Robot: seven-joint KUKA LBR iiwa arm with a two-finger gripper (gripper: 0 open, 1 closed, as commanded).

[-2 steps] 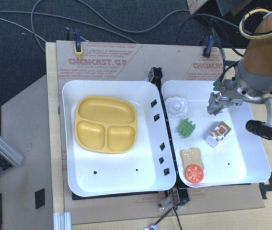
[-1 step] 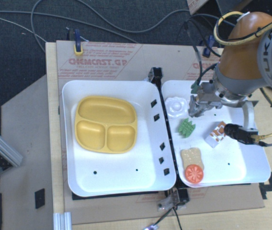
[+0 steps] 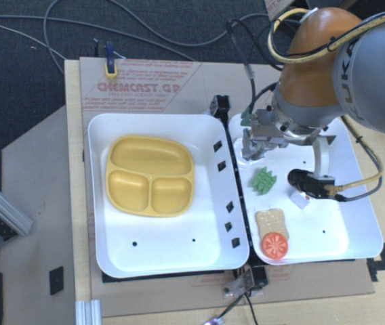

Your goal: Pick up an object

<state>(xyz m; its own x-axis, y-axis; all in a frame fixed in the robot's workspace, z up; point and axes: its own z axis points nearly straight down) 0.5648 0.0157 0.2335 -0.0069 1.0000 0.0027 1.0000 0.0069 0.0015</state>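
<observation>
Smooth white bins (image 3: 111, 249) (knobbly green toy (image 3: 264, 180))

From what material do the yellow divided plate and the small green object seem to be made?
The yellow divided plate looks like moulded plastic: one even colour, rounded compartments, soft sheen. The small green object is probably plastic or rubber toy food: flat bright green, bumpy outline; too small to be sure.

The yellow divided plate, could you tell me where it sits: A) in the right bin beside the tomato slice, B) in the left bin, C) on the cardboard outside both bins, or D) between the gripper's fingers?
B: the yellow divided plate lies flat in the left bin, apart from the food items in the right bin.
</observation>
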